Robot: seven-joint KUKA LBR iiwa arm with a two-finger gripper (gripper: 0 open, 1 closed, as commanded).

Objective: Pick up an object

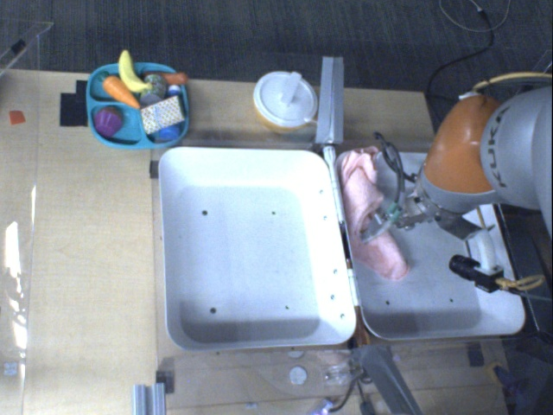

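A pink cloth [367,210] lies crumpled along the left side of the right bin [449,318], running from the bin's back edge down toward its middle. My gripper [378,223] is down in that bin, right on top of the cloth's middle, reaching in from the right under the orange-banded wrist. The fingertips are sunk among the folds of the cloth, so the way they stand is hidden.
The left bin [251,240] sits beside the right one, with a metal divider rail [329,102] between them at the back. A blue tray of toy food [134,104] and a white lidded cup [285,99] rest on the bench behind.
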